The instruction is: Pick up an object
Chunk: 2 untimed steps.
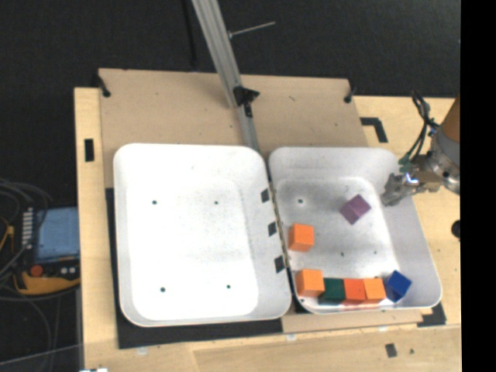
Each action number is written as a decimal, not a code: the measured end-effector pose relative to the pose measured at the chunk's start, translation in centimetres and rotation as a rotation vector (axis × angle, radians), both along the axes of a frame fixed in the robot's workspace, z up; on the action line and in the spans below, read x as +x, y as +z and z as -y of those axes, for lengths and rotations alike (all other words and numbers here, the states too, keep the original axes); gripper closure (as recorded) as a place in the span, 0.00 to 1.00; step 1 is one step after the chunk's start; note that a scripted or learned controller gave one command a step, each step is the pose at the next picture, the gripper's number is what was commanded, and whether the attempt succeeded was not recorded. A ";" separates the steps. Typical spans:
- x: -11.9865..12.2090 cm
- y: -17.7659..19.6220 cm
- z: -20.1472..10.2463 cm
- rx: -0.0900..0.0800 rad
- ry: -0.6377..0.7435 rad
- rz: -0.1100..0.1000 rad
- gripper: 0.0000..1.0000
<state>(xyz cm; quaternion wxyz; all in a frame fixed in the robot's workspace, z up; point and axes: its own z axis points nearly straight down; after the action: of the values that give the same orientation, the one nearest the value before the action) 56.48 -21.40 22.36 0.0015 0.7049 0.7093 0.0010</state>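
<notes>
We see the tool (394, 188) at the right bin's (403, 231) right rim, grip state unclear, with the purple block (356, 208) nearest, just left and slightly below it.

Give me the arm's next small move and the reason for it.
Probably shift the pincer left and down over the purple block. That block lies alone, nearest the pincer at the right bin's edge, while most other blocks crowd along the near wall.

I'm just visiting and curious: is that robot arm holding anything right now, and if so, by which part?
Nothing is held. The end effector sits at the right bin's far right rim, with nothing between its fingers. The nearest object, a purple block, lies apart on the bin floor.
</notes>
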 end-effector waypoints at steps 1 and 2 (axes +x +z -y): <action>-0.2 0.8 -4.4 0.002 0.001 -0.001 1.00; 0.2 2.0 -9.6 0.002 0.002 0.000 1.00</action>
<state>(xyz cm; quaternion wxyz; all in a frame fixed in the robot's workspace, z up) 56.66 -11.84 24.33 0.0007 0.7042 0.7100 0.0017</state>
